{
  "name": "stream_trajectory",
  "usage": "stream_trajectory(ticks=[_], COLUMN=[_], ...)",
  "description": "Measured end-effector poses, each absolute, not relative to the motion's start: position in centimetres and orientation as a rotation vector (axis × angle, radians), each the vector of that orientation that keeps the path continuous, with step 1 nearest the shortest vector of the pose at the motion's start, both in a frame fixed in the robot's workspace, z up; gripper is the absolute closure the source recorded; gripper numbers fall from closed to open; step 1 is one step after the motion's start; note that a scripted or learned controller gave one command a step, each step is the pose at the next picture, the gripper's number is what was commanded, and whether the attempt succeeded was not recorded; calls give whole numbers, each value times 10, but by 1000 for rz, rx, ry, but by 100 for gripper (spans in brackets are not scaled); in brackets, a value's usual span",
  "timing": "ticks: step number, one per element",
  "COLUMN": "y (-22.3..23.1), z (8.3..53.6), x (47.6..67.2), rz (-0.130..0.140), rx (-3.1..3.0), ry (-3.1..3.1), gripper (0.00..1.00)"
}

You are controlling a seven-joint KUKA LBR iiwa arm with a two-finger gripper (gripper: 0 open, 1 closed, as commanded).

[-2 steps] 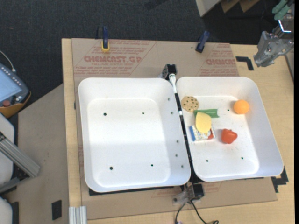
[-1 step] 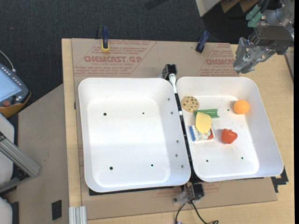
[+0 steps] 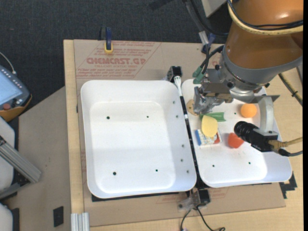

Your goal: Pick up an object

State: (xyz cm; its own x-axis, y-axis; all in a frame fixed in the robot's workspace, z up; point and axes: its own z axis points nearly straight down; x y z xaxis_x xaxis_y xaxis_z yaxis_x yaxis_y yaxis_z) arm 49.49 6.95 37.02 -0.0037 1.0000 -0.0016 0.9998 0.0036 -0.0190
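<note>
The step in hand looks like the reach down. No object is seen lifted yet. The tool is seen low over the right bin, in that bin's upper left part, close to the wall next to the left bin. Whether the tool is open or closed cannot be told, as its tip is lost in shadow under the wrist. Nothing is seen held in it.

The thing most likely to be picked is the yellow thing. It lies just below the tool in the picture, a little right of the middle of the frame. It is shaped a bit like an egg. Its long side runs from the top of the picture toward the bottom, tipped only a little. Which end is thinner is hard to tell. Its lower end touches a small box with blue, white and red on it.

A green thing lies between the tool and the yellow thing. Its long side runs left to right, and its thin end points right. An orange ball and a red thing lie further right, apart from these.

For the next move, the tool would need to be set right over the yellow thing and closed across its short side — from left and right. Care would be needed so the green thing and the box are not caught too.
</note>
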Motion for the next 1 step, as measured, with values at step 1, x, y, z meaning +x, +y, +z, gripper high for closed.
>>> stream_trajectory(ticks=[1], y=[127], z=[460], x=[479], rz=[-16], rx=[-2215], ry=[-2233], gripper=[100])
